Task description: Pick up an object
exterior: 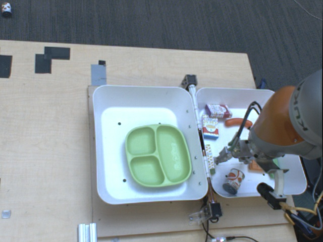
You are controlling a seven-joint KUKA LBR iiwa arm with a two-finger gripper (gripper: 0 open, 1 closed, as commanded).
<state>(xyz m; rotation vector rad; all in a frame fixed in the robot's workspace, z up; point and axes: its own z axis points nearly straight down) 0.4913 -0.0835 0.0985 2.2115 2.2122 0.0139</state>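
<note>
Within the right bin (298, 188): can (233, 180) near its front wall; gripper (229, 154) just behind the can, finger state cannot be told; carton (210, 127), sausage (234, 122) and packet (217, 110) farther back. Left of that bin: second bin (108, 135) holding a green plate (158, 156).

Your arm (298, 120) reaches in from the right, its grey body and orange band bulking large at the frame's edge, wrist bent downward and leftward so that the claw (222, 158) hangs low, its dark tip pointing toward the left.
</note>
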